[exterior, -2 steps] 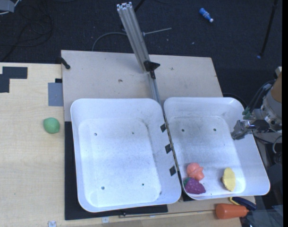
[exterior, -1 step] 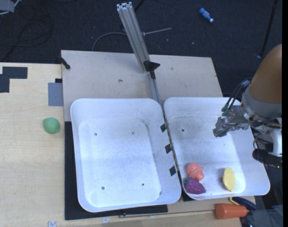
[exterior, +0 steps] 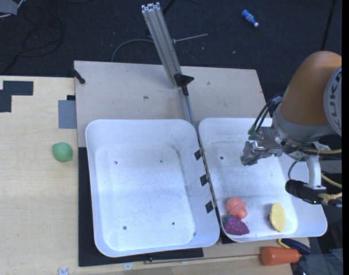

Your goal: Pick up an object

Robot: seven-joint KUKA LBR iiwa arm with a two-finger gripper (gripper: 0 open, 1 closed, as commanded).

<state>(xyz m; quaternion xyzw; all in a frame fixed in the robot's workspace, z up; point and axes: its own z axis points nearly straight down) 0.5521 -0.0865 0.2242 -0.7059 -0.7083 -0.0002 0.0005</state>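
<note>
Three candidate objects lie along the near edge of the right bin (exterior: 260, 136): an orange-pink toy fruit (exterior: 236, 206) touching a purple grape cluster (exterior: 236, 226), and a yellow piece (exterior: 277, 217) apart to their right. The pincer (exterior: 250, 155) hangs above the bin's bare middle, holding nothing; its opening cannot be told. A descent here would likely close on nothing, and the touching pair may shift together. The left bin (exterior: 143, 182) holds nothing; a green ball (exterior: 62, 152) rests on the desk (exterior: 26, 182).
</note>
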